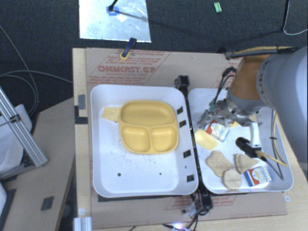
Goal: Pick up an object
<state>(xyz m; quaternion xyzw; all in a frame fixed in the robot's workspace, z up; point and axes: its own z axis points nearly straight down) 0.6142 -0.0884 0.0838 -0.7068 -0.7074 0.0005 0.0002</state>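
Tool [217, 115] positioned low in right bin [284, 177], at 12 o'clock of red-and-white carton [217, 130]; whether it is released or clenched cannot be told.

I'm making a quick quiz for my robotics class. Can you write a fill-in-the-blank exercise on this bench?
1. The yellow three-compartment plastic tray lies in the ____ bin.
2. The grey arm's gripper is over the ____ bin.
3. The band above the wrist is ____.

Missing words: left; right; orange

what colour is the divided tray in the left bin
Yellow. The divided tray shows clearly in the camera view, lying in the left bin.
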